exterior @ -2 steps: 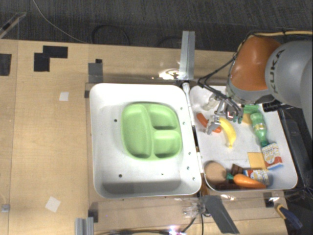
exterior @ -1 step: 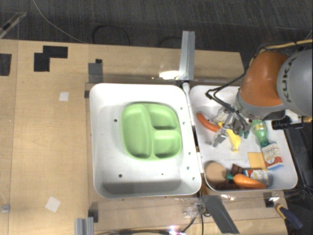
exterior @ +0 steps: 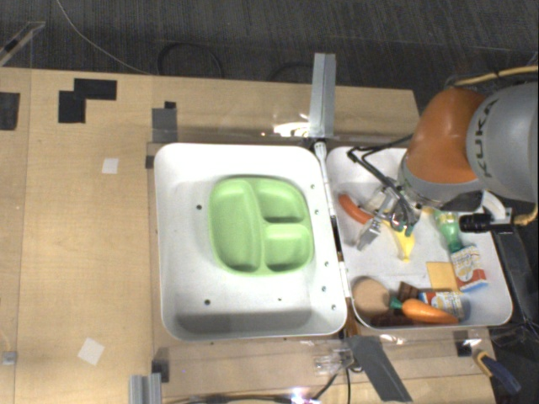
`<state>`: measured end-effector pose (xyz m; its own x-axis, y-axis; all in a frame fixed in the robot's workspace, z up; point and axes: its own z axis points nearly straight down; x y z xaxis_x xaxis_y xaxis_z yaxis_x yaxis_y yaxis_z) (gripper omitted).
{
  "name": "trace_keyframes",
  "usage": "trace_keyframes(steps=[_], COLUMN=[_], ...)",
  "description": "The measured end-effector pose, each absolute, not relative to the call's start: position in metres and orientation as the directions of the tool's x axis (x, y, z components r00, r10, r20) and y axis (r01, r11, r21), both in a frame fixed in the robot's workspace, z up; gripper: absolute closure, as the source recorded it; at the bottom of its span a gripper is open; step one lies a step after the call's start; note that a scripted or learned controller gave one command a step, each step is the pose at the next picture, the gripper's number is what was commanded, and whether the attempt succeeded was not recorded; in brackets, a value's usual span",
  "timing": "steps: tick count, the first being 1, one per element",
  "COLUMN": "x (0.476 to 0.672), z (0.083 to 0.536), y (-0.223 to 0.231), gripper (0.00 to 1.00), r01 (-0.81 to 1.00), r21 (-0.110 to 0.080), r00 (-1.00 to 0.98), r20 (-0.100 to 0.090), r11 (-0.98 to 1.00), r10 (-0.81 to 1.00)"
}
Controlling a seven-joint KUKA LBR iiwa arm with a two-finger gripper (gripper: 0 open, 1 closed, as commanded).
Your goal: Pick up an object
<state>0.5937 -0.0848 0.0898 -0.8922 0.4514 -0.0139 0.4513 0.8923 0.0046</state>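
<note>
The grey arm (exterior: 505, 141) leans in from the right over the right-hand bin (exterior: 501, 297), and the black letters "KU" read on its side just past the orange band (exterior: 446, 137). Its gripper (exterior: 381, 221) hangs low above the bin floor, near the bin's left wall, and I cannot tell whether anything is caught in it or how it is set. A red-orange sausage-shaped piece (exterior: 354, 209) lies just beside it, and a yellow piece (exterior: 404, 241) sits right under the wrist. Further right stands a green bottle (exterior: 449, 230) and a small packet (exterior: 467, 269) with red and blue print too small to read. A carrot (exterior: 428, 312) lies along the bin's near edge. The left bin (exterior: 181, 225) on the desk (exterior: 76, 251) holds a green divided tray (exterior: 259, 224).
</note>
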Motion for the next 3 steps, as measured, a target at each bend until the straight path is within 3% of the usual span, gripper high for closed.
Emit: trace_keyframes(steps=[2, 3], x=[0.613, 0.592], z=[0.089, 0.09], y=[-0.082, -0.091], gripper=[0.0, 0.0], r01=[0.456, 0.513], r21=[0.005, 0.008], r00=[-0.89, -0.858], r20=[-0.012, -0.013], r11=[0.89, 0.858], r10=[0.456, 0.513])
